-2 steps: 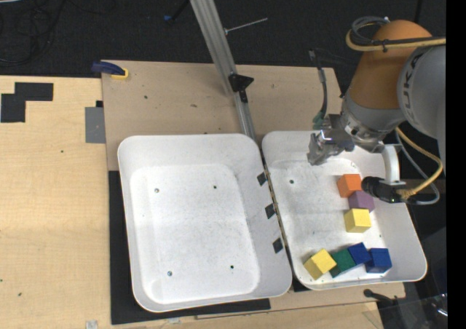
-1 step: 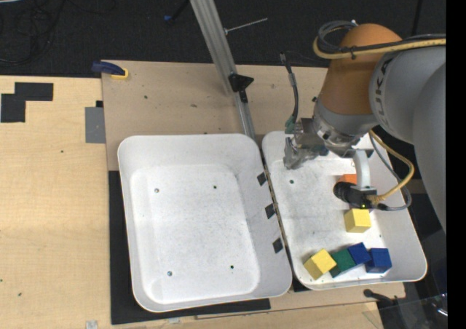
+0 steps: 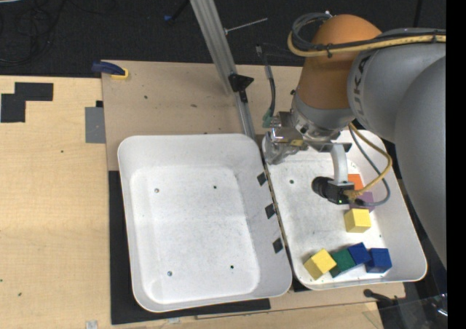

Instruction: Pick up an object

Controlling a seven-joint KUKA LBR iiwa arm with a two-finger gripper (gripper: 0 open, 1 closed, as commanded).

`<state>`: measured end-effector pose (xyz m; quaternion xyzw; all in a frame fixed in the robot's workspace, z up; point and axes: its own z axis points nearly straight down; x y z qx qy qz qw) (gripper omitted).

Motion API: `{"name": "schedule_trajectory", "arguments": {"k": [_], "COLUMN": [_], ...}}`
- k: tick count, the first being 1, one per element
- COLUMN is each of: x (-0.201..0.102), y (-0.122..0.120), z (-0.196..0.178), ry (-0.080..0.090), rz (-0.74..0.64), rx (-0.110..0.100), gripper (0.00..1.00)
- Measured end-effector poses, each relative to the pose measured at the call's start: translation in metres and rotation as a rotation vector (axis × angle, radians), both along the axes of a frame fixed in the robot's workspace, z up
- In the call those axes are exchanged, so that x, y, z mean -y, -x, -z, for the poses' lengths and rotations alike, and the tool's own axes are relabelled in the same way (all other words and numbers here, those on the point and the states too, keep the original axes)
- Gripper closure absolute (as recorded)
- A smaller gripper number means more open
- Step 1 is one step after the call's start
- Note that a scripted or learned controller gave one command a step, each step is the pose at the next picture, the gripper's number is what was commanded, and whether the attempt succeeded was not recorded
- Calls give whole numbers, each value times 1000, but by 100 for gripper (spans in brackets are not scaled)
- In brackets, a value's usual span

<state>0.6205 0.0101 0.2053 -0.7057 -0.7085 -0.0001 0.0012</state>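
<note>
Barely begun, with nothing lifted. Gripper point(image 3: 276, 141) at the far left corner of the right bin point(image 3: 309, 222) — released or clenched, cannot tell. Yellow block point(image 3: 357, 219) toward that bin's right side, cluster of blocks point(image 3: 342, 260) along its near edge — grasp and lift both left to do.

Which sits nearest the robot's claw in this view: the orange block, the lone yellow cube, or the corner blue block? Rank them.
From the gripper, at the right bin's upper left:
1. Orange block, toward the right side.
2. Lone yellow cube, just below it.
3. Blue block, bottom right corner.
</note>
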Motion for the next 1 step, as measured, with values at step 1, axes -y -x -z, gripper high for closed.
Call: {"name": "schedule_trajectory", "arguments": {"k": [1], "x": [-57], "y": [6], "z": [-17], "ry": [-1], "rz": [-2], "rx": [1], "gripper": [100]}}
